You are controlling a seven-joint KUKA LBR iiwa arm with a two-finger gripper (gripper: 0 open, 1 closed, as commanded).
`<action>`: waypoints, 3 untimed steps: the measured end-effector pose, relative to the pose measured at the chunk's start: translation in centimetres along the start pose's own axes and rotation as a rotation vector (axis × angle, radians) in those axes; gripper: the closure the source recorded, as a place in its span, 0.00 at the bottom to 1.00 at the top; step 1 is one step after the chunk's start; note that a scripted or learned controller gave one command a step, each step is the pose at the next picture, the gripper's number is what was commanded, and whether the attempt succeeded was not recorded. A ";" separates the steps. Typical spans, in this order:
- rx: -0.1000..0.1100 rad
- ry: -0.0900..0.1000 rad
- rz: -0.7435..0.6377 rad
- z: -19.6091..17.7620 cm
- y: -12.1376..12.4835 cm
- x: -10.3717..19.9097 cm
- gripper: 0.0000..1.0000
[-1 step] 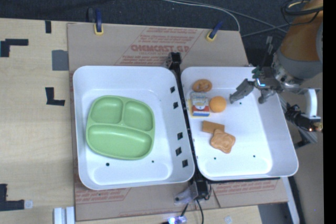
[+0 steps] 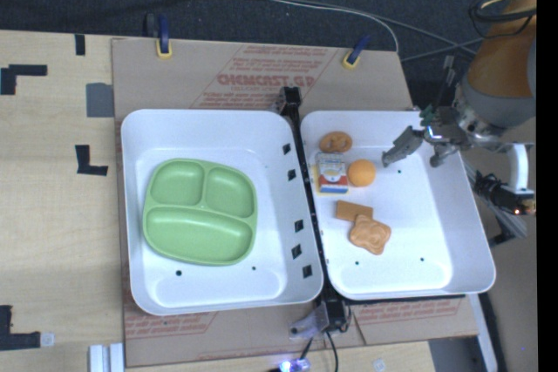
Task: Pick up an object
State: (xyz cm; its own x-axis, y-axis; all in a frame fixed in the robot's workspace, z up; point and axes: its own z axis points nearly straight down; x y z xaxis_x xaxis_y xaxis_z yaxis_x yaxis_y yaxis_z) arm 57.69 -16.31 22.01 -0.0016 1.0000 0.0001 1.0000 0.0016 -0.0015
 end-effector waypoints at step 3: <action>-0.002 -0.002 0.000 13.4 -0.1 1.3 0.00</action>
State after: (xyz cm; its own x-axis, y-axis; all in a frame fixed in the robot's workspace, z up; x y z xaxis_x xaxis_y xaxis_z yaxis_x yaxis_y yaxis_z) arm 57.53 -15.05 8.56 -0.0014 1.0000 -0.0015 1.0000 0.0014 0.0001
